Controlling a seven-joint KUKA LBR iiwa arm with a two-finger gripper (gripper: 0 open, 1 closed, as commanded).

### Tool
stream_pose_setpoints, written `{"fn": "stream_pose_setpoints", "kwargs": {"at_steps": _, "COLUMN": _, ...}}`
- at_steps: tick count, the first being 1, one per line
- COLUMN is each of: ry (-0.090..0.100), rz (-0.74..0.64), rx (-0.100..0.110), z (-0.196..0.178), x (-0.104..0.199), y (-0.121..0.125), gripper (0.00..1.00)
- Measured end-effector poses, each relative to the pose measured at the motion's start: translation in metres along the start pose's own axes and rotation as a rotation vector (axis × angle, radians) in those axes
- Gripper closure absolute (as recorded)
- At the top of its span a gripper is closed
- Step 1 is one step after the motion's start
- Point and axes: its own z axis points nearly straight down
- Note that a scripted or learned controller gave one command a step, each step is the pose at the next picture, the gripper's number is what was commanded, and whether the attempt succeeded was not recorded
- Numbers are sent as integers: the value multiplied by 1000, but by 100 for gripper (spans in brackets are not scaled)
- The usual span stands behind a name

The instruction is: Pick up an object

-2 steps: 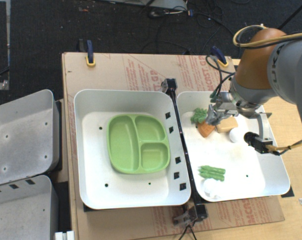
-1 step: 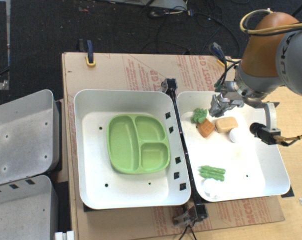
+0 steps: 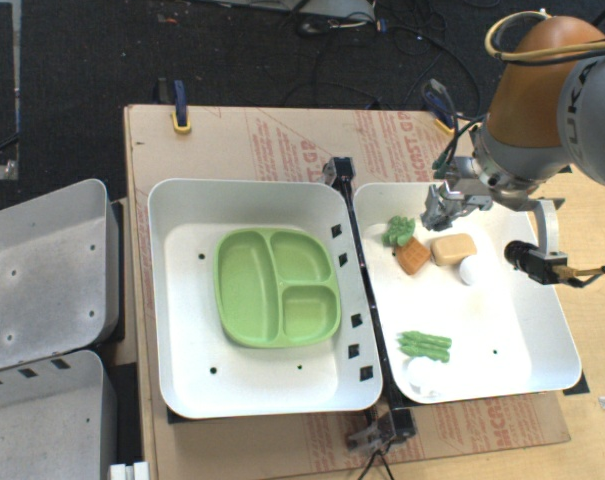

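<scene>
A cluster of small toy foods lay in the far half of the right bin [image 3: 542, 358]: a tan bread-like block [image 3: 453, 249] touching an orange-brown piece [image 3: 414, 258] on its left, a green broccoli-like piece [image 3: 400, 231] just beyond that, and a small white piece [image 3: 467, 270] against the block's near right corner. Well apart from them, toward the bin's near edge, lay a green bundle like beans [image 3: 425, 344], with a pale round object [image 3: 422, 372] just in front of it.

The left bin [image 3: 172, 268] held a light green divided plate [image 3: 278, 287] with three compartments, lying flat near its middle. A black divider strip [image 3: 362, 298] ran between the two bins. Both stood on a brown cardboard sheet [image 3: 272, 143] printed with red lettering, clamped at its far edge by a yellow-and-blue clamp [image 3: 181, 108]. Beyond it was dark floor strewn with cables, and white panels [image 3: 42, 268] lay to the left of the bench.

The arm came in from the upper right, its orange band [image 3: 542, 78] above the grey wrist. The gripper [image 3: 444, 211] pointed down over the far part of the right bin, just above and behind the tan block, near the broccoli-like piece. Nothing could be seen between its fingers, and whether they were spread or closed could not be told.
</scene>
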Motion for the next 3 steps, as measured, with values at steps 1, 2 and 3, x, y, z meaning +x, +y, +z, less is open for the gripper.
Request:
{"fn": "stream_pose_setpoints", "kwargs": {"at_steps": 1, "ry": 1, "rz": -5, "rx": 1, "z": 8, "x": 46, "y": 14, "gripper": 100}}
{"fn": "stream_pose_setpoints", "kwargs": {"at_steps": 2, "ry": 1, "rz": -6, "rx": 0, "z": 12, "x": 99, "y": 35, "gripper": 100}}
{"fn": "stream_pose_setpoints", "kwargs": {"at_steps": 3, "ry": 2, "rz": -6, "rx": -2, "z": -1, "x": 154, "y": 52, "gripper": 100}}
